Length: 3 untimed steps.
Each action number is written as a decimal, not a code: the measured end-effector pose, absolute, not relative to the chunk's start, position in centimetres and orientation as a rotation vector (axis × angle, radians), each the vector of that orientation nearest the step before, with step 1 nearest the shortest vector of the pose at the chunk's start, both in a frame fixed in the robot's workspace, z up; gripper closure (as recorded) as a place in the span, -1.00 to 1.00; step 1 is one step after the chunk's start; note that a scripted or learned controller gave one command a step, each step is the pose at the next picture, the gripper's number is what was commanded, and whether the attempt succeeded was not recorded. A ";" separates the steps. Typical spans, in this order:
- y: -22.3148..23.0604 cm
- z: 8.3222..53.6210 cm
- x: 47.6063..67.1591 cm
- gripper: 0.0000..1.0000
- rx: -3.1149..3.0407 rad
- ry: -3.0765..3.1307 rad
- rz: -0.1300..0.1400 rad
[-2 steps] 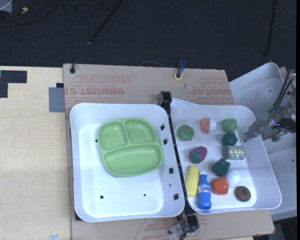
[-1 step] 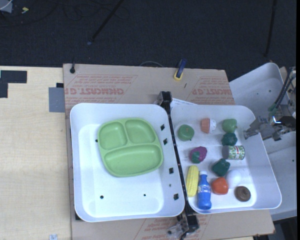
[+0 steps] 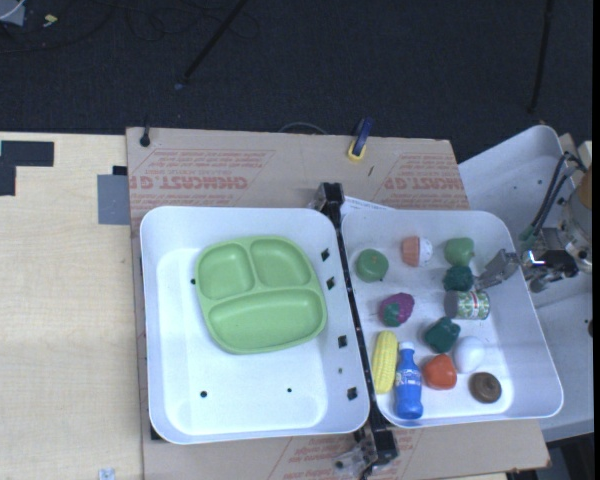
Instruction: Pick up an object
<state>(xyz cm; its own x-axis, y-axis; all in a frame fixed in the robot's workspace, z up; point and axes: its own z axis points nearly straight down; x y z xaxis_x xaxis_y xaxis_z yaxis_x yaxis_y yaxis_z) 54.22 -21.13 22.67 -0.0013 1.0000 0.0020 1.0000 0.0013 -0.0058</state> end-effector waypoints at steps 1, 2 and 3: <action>-20.4 17.7 54.9 -1.00 -2.213 -2.220 0.004; -19.8 13.1 55.4 -1.00 -2.214 -2.220 0.004; -19.5 8.5 55.4 -1.00 -2.216 -2.221 0.003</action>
<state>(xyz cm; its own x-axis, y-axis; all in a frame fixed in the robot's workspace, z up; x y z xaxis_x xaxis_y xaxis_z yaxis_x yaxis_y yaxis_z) 55.37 -19.51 8.50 -0.0022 1.0000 0.0018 1.0000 0.0022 -0.0043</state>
